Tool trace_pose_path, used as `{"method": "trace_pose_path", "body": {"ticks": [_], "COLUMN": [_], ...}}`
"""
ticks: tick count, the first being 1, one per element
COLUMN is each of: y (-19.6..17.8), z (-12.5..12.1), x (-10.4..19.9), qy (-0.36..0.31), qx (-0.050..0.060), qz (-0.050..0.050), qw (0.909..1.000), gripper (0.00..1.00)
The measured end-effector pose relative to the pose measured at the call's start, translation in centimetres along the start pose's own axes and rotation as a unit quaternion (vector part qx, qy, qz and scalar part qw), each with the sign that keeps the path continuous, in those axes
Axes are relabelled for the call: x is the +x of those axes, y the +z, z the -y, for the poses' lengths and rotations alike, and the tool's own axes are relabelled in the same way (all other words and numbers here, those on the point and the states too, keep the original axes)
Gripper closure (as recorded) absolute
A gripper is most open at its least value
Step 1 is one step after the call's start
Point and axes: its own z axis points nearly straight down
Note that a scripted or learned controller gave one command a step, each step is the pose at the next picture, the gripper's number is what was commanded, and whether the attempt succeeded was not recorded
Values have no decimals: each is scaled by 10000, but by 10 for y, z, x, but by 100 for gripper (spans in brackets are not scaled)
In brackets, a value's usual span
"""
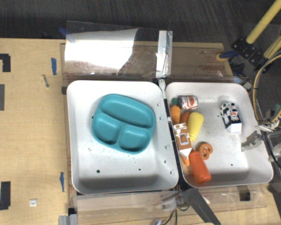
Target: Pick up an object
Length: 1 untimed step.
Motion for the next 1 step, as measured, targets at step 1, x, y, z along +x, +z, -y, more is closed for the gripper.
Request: {"method": "trace_pose_path", "body": {"ticks": [1], "y": [4], "z": [-2], "x": [-1], "qy": [-1489], "qx": [-26], "qz": [15], "qw": [9889], "gripper": [0]}}
